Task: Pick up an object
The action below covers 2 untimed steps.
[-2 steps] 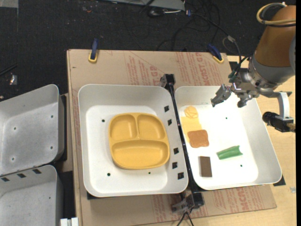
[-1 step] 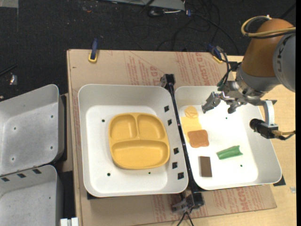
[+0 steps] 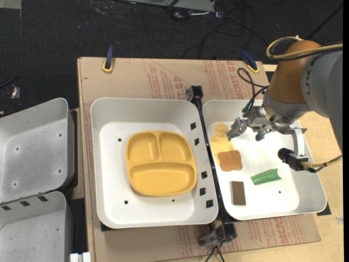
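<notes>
Nothing is lifted yet, I judge. My two-finger gripper [image 3: 246, 126] hovers spread and empty near the pale yellow food piece [image 3: 221, 130].

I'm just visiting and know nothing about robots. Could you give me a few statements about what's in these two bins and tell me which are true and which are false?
1. The yellow divided plate lies in the left bin. True.
2. The green object sits on the plate. False: it lies in the right bin.
3. The gripper is over the right bin. True.
4. The dark brown block lies outside both bins. False: it lies in the right bin, near its front edge.
5. The orange-brown piece lies between the pale yellow pieces and the brown block. True.
</notes>
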Each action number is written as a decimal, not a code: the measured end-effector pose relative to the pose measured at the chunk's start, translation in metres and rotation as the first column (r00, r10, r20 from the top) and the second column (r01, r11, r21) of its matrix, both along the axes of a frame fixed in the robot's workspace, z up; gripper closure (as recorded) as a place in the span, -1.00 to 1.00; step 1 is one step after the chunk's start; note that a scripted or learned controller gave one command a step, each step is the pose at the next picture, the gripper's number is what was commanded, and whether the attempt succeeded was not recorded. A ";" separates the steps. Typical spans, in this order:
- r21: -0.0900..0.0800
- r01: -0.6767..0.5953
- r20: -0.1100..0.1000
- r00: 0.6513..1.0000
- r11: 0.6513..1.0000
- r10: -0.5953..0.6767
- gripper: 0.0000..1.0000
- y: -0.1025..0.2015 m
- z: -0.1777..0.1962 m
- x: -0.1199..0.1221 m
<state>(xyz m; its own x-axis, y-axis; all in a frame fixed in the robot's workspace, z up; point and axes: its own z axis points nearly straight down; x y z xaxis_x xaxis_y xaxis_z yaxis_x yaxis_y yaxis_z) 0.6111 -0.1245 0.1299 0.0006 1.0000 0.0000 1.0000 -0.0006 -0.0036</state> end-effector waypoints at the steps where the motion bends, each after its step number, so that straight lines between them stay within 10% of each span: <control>1: 0.000 0.001 0.001 1.000 1.000 -0.001 -1.00 0.001 -0.040 0.000; 2: -0.001 0.001 0.006 1.000 1.000 -0.001 1.00 0.000 -0.027 0.001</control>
<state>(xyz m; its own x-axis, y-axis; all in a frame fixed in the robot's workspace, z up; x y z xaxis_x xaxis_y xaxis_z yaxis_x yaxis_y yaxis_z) 0.6121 -0.1240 0.1029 0.0014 1.0000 -0.0007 1.0000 -0.0014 0.0021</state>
